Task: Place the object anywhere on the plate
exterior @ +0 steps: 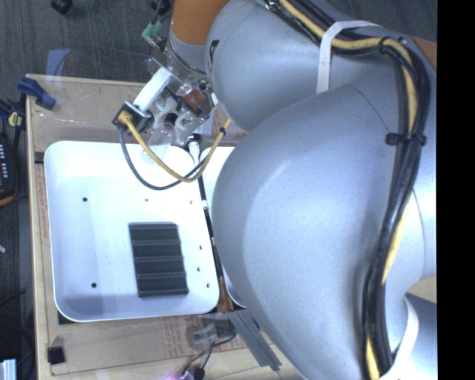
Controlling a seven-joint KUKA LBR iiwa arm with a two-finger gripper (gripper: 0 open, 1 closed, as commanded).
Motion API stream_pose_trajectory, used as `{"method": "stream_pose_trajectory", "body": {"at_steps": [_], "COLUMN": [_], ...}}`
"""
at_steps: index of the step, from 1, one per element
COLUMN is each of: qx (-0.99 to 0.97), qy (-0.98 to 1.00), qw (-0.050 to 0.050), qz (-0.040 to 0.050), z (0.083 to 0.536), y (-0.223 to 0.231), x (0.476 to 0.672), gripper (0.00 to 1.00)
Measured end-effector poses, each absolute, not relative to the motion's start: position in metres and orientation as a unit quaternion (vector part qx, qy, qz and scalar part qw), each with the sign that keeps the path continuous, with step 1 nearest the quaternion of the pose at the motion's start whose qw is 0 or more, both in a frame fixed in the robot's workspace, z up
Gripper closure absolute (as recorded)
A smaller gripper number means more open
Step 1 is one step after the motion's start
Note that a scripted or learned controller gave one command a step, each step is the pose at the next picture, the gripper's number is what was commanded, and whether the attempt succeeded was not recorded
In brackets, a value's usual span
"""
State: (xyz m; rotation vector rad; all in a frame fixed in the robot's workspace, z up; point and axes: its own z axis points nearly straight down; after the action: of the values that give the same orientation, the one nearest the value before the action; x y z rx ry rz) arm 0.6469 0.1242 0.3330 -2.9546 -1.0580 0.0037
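Observation:
A dark grey ribbed rectangular plate (158, 260) lies flat in the left white bin (82, 223), near that bin's front right. My gripper (165, 122) hangs over the far right corner of this bin, well beyond the plate, with a yellow cable looping below it. From this angle the wrist hardware hides its tip, and I can make out no object at the gripper. The arm's big grey body (319, 208) covers the right bin.
The orange wrist band (194, 18) sits at the top, above the gripper. The bin's divider rim (210, 230) runs down beside the plate. Blue clamps (33, 90) sit at the bench's far left corner. Cables and a bracket (215, 338) lie at the front edge.

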Motion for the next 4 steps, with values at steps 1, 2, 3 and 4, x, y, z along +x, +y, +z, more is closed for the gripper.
{"method": "stream_pose_trajectory", "body": {"at_steps": [1,2,3,4], "qx": [-0.942,-0.842,-0.742,-0.608], "qy": [-0.335,-0.539,-0.671,-0.794], "qw": [0.002,0.002,0.002,0.001], "qz": [0.0045,0.0012,0.0021,0.002], "z": [0.176,0.269,0.148,0.236], "y": [0.143,0.189,0.22,0.19], "x": [0.63,0.601,0.654,0.595], "gripper": [1.0,1.0,1.0,1.0]}}
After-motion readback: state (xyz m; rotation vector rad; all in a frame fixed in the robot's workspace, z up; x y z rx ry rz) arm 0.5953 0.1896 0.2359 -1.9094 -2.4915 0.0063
